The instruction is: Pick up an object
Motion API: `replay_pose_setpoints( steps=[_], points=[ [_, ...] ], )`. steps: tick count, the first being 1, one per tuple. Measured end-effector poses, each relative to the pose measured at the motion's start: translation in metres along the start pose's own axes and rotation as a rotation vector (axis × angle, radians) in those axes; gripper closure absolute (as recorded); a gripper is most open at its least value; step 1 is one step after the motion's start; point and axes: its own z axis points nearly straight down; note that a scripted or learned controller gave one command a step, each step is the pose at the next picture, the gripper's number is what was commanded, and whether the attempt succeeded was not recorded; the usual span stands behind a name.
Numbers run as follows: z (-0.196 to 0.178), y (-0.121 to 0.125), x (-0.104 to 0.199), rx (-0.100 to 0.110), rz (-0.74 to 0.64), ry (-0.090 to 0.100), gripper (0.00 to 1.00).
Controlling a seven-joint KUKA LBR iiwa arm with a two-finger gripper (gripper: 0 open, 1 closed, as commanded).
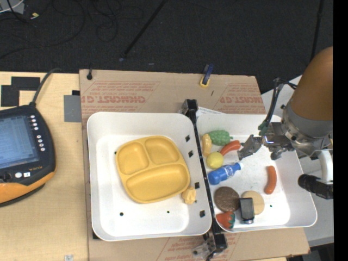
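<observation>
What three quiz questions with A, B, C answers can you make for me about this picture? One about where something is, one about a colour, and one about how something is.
1. Where is the yellow tray?
A. In the left bin
B. In the right bin
C. On the cardboard

2. What colour is the bottle?
A. Green
B. Blue
C. Pink

3. How is the bottle?
A. Standing up
B. Lying on its side
C. Held between the gripper's fingers

Answers: 1 A, the tray sits inside the left bin. 2 B, its body is clearly blue with a white cap. 3 B, it lies flat on the floor of the right bin, while the gripper hovers apart from it to the upper right.
</observation>
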Motion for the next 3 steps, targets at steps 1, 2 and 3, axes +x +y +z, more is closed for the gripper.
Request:
replay_pose_setpoints(
  steps=[1,2,3],
  points=[
    [-0.009,0.0,-0.001,0.002,0.001,0.001,1.0],
    [-0.031,-0.005,0.073,-0.003,-0.007,0.001,1.0],
    [-0.043,-0.045,0.13,0.001,-0.006,0.001,1.0]
  ],
)
